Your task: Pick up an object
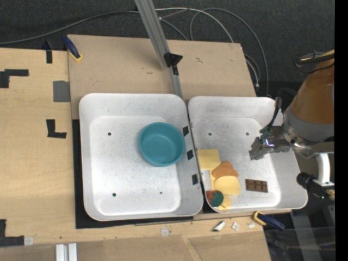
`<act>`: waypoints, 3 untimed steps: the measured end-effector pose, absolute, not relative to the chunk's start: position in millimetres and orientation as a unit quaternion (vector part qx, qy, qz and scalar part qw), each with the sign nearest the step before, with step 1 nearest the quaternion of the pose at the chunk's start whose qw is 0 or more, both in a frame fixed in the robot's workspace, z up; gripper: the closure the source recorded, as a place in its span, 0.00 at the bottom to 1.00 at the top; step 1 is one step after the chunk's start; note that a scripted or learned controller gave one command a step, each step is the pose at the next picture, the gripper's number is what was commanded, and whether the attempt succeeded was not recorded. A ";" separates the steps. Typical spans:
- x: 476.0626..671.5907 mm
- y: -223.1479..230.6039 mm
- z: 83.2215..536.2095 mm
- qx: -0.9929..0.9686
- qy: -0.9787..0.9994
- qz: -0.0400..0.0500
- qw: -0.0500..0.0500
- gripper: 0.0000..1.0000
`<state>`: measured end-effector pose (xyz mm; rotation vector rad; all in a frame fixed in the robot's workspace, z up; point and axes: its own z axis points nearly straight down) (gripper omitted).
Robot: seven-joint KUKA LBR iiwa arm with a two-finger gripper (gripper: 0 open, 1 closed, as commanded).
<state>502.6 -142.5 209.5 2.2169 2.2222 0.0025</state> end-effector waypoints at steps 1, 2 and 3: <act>503.6 -142.4 255.9 0.706 0.708 0.001 0.002 1.00; 527.1 -88.2 241.6 0.705 0.709 0.000 -0.001 1.00; 559.7 -34.4 235.3 0.704 0.710 0.000 -0.001 1.00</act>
